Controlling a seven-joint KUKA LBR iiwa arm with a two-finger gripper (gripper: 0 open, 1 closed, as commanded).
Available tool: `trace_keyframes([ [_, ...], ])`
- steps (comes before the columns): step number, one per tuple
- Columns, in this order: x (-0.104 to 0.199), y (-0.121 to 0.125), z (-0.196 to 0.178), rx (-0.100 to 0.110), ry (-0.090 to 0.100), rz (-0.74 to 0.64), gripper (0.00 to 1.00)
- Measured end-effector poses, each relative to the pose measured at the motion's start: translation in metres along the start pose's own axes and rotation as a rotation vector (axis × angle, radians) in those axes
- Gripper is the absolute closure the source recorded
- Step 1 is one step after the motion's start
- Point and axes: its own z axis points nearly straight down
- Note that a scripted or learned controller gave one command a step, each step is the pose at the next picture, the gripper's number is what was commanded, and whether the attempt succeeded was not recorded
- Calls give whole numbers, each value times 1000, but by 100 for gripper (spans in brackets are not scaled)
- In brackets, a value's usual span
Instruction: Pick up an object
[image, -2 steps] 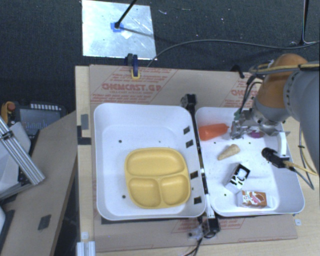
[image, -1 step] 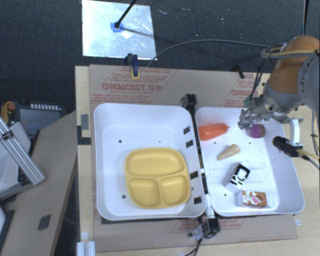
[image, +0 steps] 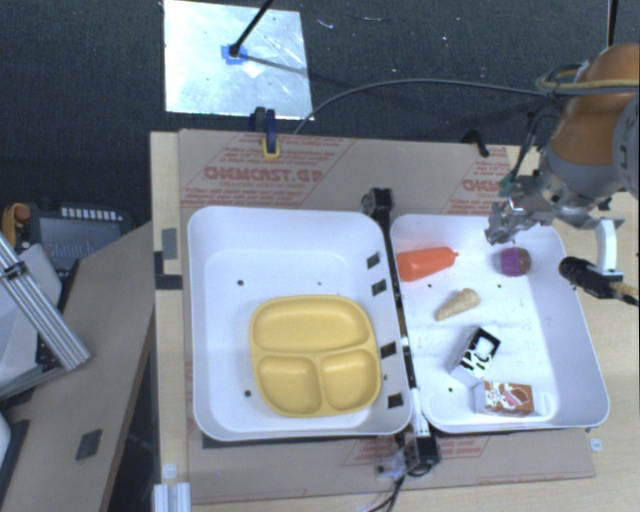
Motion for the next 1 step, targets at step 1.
trace_keyframes([
  [1,4,1,-45,0,0,-1,100],
])
